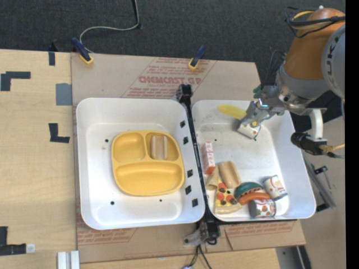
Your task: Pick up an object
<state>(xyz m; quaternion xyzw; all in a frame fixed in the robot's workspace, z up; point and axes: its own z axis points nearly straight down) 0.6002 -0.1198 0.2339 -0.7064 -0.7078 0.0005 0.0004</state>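
Arm (pixel 314 49) reaches in from the right, tool (pixel 253 118) down in the far part of the right bin (pixel 291 150). A small white block (pixel 248 130) sits right at the tool tips, tilted, touching or nearly so. Can't tell whether the tool is open or closed on it; the view is too small and the tips blend into the block.

A yellow banana-like piece (pixel 231 111) lies just left of the tool, near the bin's far wall.

Rest of the right bin, clustered toward the near side: a red-and-white packet (pixel 208 156) along the left wall, a bun or hot dog (pixel 228 174), a pizza slice (pixel 224 199), a green-and-red piece (pixel 250 192), and two small cans (pixel 274 186) (pixel 262 208) by the near right corner. All well apart from the tool.

Left bin (pixel 90 167) holds a yellow divided tray (pixel 147 175), with a tan item (pixel 159 147) in its far right compartment.

Bins sit on cardboard (pixel 112 77) on the table (pixel 28 150); two clamps (pixel 82 50) (pixel 196 58) at the far edge.
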